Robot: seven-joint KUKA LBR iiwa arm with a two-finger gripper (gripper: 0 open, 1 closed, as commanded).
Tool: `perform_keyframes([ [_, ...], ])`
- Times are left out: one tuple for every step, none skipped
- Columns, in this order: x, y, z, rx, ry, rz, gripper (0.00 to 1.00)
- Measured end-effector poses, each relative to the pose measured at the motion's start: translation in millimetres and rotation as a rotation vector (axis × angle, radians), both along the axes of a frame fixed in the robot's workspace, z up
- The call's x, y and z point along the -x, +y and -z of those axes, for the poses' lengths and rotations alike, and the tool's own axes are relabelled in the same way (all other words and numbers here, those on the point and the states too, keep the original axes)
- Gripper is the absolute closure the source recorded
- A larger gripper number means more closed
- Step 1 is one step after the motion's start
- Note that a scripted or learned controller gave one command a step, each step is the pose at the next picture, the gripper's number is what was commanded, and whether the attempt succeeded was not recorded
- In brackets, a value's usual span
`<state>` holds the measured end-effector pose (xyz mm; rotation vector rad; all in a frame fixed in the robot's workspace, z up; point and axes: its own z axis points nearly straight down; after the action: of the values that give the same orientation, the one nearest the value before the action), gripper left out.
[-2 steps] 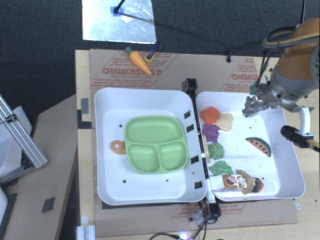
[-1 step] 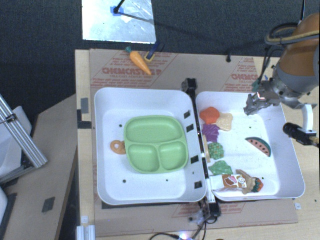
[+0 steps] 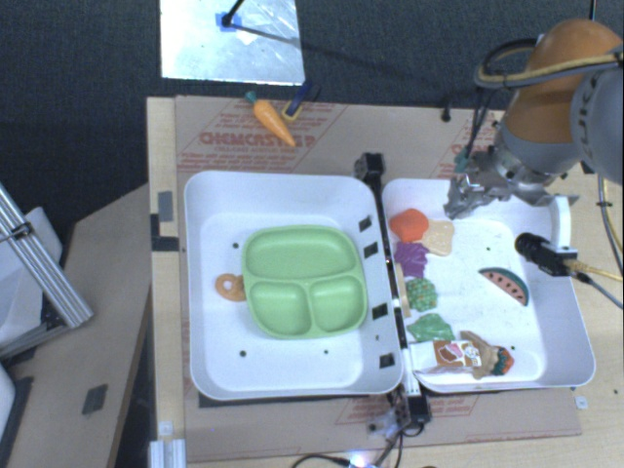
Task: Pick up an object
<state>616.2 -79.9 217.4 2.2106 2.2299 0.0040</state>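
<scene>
Two white bins side by side on the tabletop (image 3: 117, 242), split by a black divider (image 3: 382, 261). In the left bin (image 3: 210, 203): a green three-part tray (image 3: 302, 281) at the middle and a small orange pretzel-like ring (image 3: 231, 287) touching its left edge. In the right bin (image 3: 570, 339): an orange-red piece (image 3: 409, 224) with a pale tan piece (image 3: 441, 238) just beside it, below them a purple piece (image 3: 411, 257), a green broccoli-like piece (image 3: 422, 293), a green leaf shape (image 3: 430, 328), and a brown and white cluster (image 3: 473, 354) near the front wall. Watermelon slice (image 3: 504, 286) lying well apart to the right, flat, red with dark rind. Toy carrot (image 3: 273, 122) outside, behind the left bin. Gripper (image 3: 468, 198) low over the right bin's back corner, just above the tan piece; cannot tell how the fingers stand. Open white floor between the slice and the left column of food
</scene>
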Motion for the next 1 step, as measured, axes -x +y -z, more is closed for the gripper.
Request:
perform_keyframes([
  [-17.0, 56.7, 6.1, -0.001, 0.000, -0.002, 1.00],
])
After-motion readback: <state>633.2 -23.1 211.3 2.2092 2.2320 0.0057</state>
